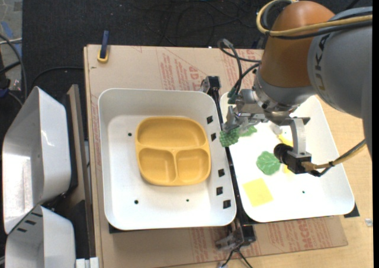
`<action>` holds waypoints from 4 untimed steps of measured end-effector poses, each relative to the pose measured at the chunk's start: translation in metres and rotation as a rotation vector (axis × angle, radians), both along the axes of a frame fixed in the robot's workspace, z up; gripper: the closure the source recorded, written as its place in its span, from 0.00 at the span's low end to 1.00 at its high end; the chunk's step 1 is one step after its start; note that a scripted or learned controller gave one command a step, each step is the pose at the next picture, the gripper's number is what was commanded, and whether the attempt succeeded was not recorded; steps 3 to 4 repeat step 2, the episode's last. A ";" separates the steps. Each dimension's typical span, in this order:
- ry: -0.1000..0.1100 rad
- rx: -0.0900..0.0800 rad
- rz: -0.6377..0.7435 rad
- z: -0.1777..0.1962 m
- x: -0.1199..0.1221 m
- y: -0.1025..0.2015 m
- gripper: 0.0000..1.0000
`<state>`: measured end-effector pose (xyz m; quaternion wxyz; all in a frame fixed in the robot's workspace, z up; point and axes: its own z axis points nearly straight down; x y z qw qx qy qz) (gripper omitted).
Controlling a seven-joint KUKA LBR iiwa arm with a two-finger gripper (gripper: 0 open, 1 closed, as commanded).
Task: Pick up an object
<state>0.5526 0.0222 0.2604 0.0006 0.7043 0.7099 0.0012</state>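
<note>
Hovering over the right white bin's [331,201] left edge, the hand [235,123] seems closed on a leafy green plastic piece [230,137]; lifting straight up should avoid snagging.

1. Two shallow white bins [118,160] sit side by side.
2. One yellow divided tray [173,149].
3. Two green leafy pieces [268,163], one near the gripper.
4. One flat yellow square [257,192].
5. One arm [308,53].
</note>
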 end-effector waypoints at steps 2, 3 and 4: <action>0.001 -0.001 -0.001 -0.026 0.052 0.075 1.00; 0.001 -0.001 -0.001 -0.026 0.052 0.075 1.00; 0.001 -0.001 -0.001 -0.026 0.052 0.075 1.00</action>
